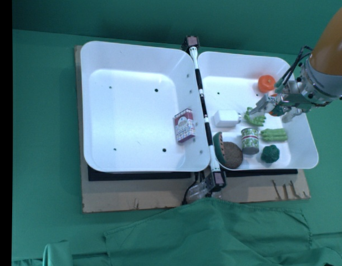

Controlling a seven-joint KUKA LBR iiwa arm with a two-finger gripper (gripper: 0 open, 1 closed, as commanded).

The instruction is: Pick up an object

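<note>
Where the grey arm with its orange band reaches in over the right white bin (304,148), the two-finger gripper (259,107) hangs with its metal fingers spread apart, one tip touching or just above a small light-green toy (254,117). Whether that toy is actually between the fingers is hard to make out; it looks more to lie under them than to be clasped. Its shape is partly hidden by the finger and too small to name surely.

Just behind the gripper, towards the bin's far wall, sits a round orange toy fruit (265,83), its edge partly covered by the wrist. Beside the green toy, away from the arm, lies a white bottle-shaped block (225,118). Nearer the camera stand a small green-labelled can (250,140), a pale green bunch of bean-like pods (274,134), a dark green broccoli floret (270,154), and a brown disc beside a watermelon slice (219,143).

Well apart, in the left white bin (104,148), a red and white carton (184,125) lies near the divider.
</note>
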